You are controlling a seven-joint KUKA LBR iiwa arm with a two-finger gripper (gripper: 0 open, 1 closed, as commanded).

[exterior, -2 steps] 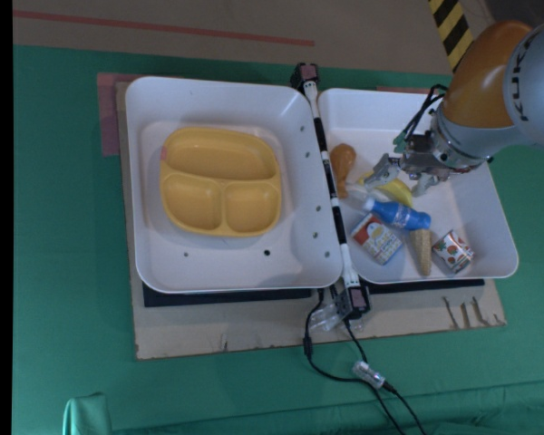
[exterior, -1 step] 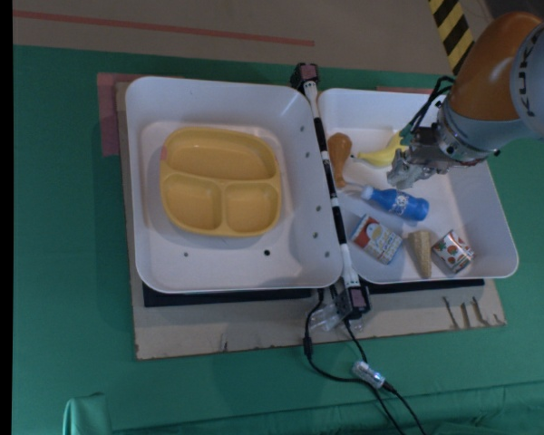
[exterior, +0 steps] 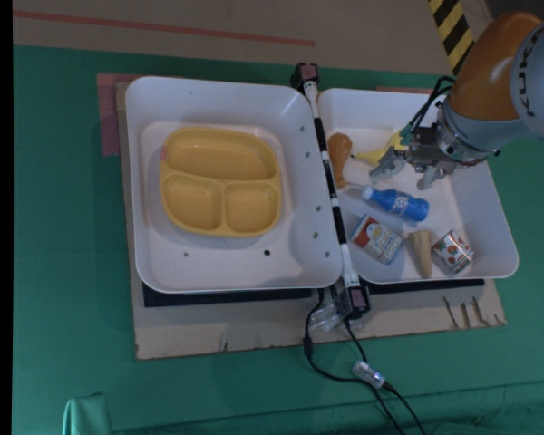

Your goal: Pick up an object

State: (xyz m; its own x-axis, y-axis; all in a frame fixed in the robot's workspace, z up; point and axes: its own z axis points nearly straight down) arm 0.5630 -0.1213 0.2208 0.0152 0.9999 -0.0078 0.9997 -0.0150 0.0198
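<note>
My gripper (exterior: 408, 170) hangs over the back of the right bin (exterior: 490, 216), fingers spread open with nothing between them. A blue bottle (exterior: 397, 204) lies on its side just in front of the fingertips. Left of the gripper is a small yellow toy (exterior: 377, 155), partly covered by one finger (exterior: 388, 164). Further left, next to the divider, lies a brown drumstick toy (exterior: 342, 157). Along the bin's front are a red-and-white carton (exterior: 376, 239), a tan ice-cream cone (exterior: 422, 252) and a small can (exterior: 452, 251).
The left bin (exterior: 154, 116) holds a yellow divided plate (exterior: 220, 179). A black-and-white striped divider (exterior: 331, 188) runs between the bins. Cables (exterior: 363, 370) trail off the bench front. The arm's orange band (exterior: 494, 71) rises at the upper right.
</note>
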